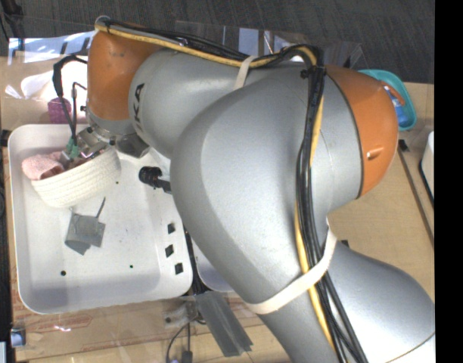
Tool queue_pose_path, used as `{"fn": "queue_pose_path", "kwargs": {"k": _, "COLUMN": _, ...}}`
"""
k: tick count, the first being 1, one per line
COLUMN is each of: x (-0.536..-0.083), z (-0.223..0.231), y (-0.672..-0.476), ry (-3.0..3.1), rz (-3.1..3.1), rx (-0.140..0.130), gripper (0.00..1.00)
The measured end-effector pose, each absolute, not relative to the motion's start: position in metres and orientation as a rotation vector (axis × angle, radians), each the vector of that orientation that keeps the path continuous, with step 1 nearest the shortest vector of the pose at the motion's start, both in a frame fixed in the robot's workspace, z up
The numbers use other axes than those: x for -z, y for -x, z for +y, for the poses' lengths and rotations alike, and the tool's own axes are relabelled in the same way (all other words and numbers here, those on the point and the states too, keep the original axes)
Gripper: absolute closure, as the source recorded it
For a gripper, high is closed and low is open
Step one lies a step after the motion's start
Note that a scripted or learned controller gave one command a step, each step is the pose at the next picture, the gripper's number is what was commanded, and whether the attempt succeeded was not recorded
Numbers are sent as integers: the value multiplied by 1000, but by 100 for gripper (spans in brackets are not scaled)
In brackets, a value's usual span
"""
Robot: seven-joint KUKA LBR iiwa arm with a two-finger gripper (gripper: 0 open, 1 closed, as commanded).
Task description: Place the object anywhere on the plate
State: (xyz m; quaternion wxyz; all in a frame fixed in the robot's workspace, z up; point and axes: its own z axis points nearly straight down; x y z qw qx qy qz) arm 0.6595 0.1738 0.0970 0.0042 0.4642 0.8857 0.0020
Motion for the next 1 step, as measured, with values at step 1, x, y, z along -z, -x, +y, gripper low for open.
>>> {"fn": "queue_pose_path", "kwargs": {"k": 1, "x": -160, "z": 200, "y": -571, "ry": -1612, "rz": 2686, "rx": -5, "gripper": 0}}
